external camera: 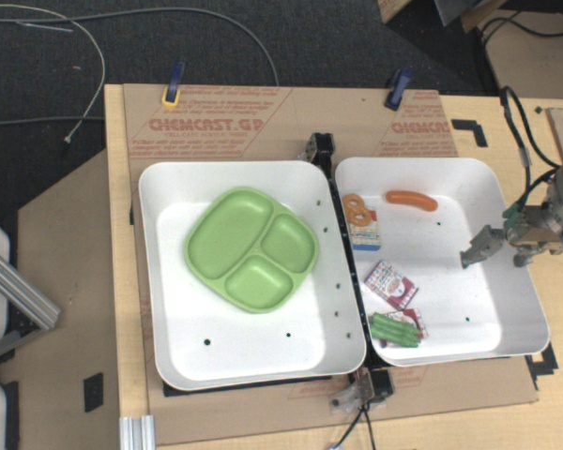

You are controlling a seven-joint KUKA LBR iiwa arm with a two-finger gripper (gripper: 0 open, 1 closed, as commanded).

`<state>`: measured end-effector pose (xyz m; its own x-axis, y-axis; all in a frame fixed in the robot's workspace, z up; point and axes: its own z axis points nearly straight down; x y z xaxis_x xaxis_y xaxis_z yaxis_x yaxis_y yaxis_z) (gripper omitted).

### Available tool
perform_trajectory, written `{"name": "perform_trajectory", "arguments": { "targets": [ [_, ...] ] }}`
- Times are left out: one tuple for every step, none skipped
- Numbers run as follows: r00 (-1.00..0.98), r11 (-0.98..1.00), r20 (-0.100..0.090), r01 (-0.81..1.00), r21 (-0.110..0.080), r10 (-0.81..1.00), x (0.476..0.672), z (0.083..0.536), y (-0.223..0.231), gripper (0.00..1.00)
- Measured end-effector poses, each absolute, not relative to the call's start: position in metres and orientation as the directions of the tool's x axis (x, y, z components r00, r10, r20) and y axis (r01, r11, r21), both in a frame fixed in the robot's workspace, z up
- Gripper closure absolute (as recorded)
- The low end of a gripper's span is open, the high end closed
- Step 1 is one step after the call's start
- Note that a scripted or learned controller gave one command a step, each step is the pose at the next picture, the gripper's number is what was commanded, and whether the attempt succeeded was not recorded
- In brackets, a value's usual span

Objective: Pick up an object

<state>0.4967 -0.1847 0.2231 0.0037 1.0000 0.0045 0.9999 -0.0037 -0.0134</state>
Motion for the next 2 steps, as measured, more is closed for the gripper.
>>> {"name": "perform_trajectory", "arguments": {
  "targets": [
    [0.0, 0.0, 0.001, 1.0, -0.001, 1.0, 0.499, 0.229, -0.184, 0.0],
    [-0.001, 0.001, 0.004, 1.0, -0.007, 1.0, 0.499, 0.179, -0.173, 0.0]
  ]
}}
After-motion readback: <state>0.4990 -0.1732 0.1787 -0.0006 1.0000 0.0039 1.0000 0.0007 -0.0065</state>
